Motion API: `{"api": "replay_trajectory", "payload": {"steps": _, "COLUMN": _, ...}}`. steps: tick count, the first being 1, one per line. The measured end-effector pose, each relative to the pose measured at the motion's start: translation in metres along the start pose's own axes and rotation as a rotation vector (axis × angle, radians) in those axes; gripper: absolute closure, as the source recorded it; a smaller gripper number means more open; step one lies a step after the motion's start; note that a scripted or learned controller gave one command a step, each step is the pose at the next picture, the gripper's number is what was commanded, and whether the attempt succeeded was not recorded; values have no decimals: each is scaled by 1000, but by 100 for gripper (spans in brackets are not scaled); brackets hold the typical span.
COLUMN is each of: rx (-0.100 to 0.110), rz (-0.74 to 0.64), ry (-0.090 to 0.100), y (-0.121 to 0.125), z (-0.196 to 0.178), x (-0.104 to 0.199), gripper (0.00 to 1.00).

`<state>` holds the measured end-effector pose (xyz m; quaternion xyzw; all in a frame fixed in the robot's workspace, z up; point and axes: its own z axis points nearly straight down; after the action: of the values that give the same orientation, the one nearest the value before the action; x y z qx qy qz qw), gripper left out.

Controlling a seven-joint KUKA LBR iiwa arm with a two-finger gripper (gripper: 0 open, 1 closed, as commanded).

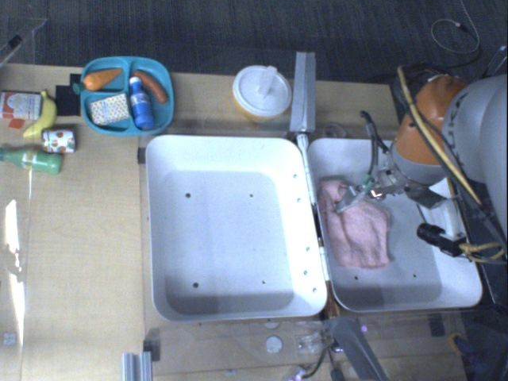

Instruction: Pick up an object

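A crumpled pink cloth (359, 232) lies in the right bin (421, 284), against its left wall. My gripper (359, 197) hangs low over the cloth's upper edge, reaching in from the right, and seems to touch the fabric there. The grey arm with its orange band (425, 125) rises behind it at the right side of the view.
The left bin (230, 292) sits beside the right one, a metal divider (302, 94) standing behind the seam between them. Behind the bins stand a white lidded cup (262, 92) and a blue tray (127, 95) of toy food. A banana (41, 116), a can (58, 140) and a green bottle (32, 160) lie at far left.
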<state>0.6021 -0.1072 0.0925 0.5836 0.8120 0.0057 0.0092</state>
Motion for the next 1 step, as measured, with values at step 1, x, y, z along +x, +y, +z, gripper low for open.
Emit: {"api": "replay_trajectory", "payload": {"steps": 1, "rx": 15, "rz": 13, "ry": 6, "y": -1, "z": -94, "x": 46, "gripper": 0}}
